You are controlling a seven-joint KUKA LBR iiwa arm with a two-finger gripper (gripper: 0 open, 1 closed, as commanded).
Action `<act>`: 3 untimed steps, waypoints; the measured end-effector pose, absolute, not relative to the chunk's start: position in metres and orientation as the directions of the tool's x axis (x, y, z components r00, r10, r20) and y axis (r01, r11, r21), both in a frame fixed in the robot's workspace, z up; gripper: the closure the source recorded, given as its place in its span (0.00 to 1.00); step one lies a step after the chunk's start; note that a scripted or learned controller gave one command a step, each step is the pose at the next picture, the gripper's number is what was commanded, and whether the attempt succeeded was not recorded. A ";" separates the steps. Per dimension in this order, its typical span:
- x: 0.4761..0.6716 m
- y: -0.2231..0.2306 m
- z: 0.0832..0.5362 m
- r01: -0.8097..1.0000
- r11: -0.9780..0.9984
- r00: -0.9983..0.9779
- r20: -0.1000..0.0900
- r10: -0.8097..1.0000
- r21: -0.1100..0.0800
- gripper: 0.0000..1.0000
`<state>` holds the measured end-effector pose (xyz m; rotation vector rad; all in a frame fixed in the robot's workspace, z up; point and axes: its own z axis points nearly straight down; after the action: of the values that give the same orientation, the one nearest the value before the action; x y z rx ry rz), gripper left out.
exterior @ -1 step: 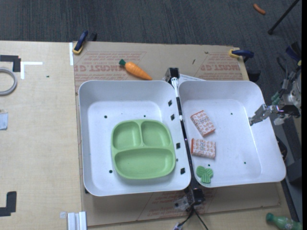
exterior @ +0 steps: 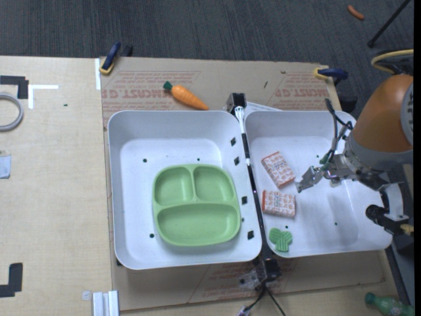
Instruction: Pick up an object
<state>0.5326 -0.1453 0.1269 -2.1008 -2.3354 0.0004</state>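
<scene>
Right now hand above right bin, near carton; grip state unclear.

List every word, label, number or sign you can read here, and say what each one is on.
Red lettering printed on the cardboard sheet under the bins, upside down in this view: too blurred to read with confidence.
Print on the upper small box in the right bin: too small to read.
Print on the lower small box: too small to read.
Green tray, carrot and green cactus-shaped toy: no text seen.
</scene>
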 end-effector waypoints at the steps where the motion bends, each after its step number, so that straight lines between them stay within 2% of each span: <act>1: 0.575 -0.099 0.101 0.987 0.161 -0.161 0.000 0.987 0.000 0.00; 2: 0.575 -0.099 0.112 0.987 0.159 -0.159 -0.001 0.987 0.002 1.00; 3: 0.575 -0.099 0.112 0.987 0.158 -0.158 -0.001 0.987 0.002 0.00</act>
<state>0.5752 -0.0994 0.1119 -2.0394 -2.3925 -0.0004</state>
